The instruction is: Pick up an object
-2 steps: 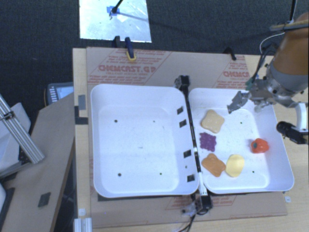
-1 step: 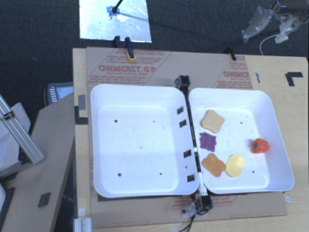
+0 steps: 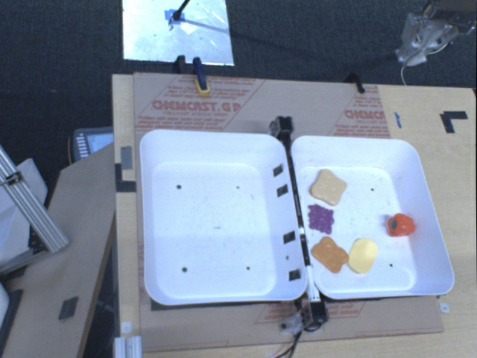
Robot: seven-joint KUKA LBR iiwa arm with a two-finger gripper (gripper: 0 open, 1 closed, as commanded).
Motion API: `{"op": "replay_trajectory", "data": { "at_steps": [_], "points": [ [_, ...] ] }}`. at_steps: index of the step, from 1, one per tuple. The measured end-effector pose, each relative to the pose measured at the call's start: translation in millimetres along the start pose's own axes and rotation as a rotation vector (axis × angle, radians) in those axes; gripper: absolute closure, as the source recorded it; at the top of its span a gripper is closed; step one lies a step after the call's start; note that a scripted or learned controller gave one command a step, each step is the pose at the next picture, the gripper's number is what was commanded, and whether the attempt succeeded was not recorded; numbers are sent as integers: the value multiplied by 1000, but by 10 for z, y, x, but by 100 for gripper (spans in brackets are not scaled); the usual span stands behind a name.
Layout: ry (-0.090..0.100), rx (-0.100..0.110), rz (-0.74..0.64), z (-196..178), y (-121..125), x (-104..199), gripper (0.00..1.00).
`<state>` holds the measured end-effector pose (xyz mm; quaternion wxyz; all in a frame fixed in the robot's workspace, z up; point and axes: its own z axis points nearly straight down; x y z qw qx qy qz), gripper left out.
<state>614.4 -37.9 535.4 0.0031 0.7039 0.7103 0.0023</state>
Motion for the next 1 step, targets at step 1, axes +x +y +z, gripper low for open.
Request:
{"op": "replay_trajectory", "data": {
  "at_steps": [1],
  "points": [
    [2,23,13,1358,-834,-331,100]
  ]
}}
